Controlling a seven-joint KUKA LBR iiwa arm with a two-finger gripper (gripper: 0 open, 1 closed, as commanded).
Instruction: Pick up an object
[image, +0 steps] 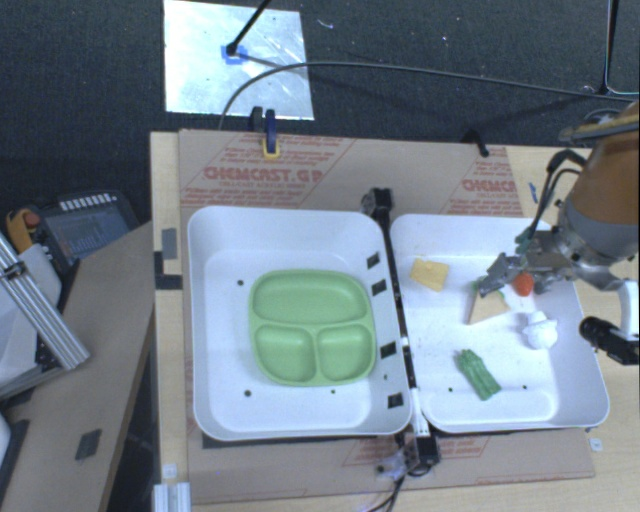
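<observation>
While the gripper (497, 277) hangs low over the far right part of the right bin (570, 410), whether its fingers are parted or closed cannot be told at this slant. The grey arm (600, 215) with its orange band reaches in from the right edge.

Several small things lie crowded around the tool. A tan wedge-like piece (486, 308) sits just beneath it, its long axis running from near-left up toward the far right. An orange-red piece (523, 285) lies just right of the gripper, touching or nearly touching the metal. A white lumpy object (538, 331) rests nearer, close to the bin's right wall. A yellow block (430, 274) lies to the left of the gripper, apart from it, slightly skewed. A green ridged object (479, 373) sits in the near middle of that bin, its long axis slanting from far-left to near-right.

A green divided tray (310, 326) lies in the left bin (215, 250), well apart from the arm. Both bins rest on a cardboard sheet (300, 165).
</observation>
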